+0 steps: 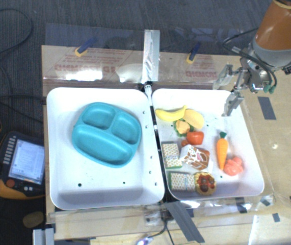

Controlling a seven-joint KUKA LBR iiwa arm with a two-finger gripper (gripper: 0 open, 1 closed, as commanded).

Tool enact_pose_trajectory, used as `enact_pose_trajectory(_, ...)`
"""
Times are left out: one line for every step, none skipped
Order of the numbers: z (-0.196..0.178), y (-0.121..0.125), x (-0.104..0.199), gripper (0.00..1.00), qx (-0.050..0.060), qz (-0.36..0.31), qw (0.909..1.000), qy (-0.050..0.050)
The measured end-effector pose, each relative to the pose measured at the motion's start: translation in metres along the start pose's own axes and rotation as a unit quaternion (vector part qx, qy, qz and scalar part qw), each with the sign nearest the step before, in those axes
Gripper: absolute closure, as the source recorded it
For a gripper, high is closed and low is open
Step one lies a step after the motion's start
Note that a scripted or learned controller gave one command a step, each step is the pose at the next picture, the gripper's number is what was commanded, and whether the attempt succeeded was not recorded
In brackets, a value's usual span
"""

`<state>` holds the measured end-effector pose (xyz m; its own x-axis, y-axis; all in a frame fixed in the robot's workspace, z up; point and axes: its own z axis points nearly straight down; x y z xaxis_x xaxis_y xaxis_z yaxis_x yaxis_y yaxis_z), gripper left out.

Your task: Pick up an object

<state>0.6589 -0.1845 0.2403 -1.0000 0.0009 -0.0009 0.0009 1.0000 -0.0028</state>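
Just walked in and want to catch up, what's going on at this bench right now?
A robot arm reaches in from the right, its gripper hovering over the far edge of the right bin with nothing between its fingers. That bin holds toy food: a banana, a tomato, a carrot and some packets. The left bin holds a blue divided plate. Nothing is picked up yet.

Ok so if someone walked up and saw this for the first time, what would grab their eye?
Probably the big turquoise divided plate, lying alone in the left bin. Next, the bright cluster of toy food in the right bin: a banana at the far end, a carrot toward the right wall, small packets nearer the camera. Above that bin's far right corner hangs the gripper under the arm's orange band.
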Motion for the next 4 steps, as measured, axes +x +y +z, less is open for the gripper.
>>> enact_pose_trajectory(0.114,-0.006,0.011,0.0,-0.001,0.089,0.996,0.001)
enact_pose_trajectory(0.15,-0.039,0.069,0.0,0.0,0.138,0.9904,-0.005)
enact_pose_trajectory(0.14,-0.038,0.067,1.0,0.002,0.137,0.9905,-0.007)
enact_pose_trajectory(0.039,0.053,0.021,1.0,-0.001,0.275,0.9614,0.001)
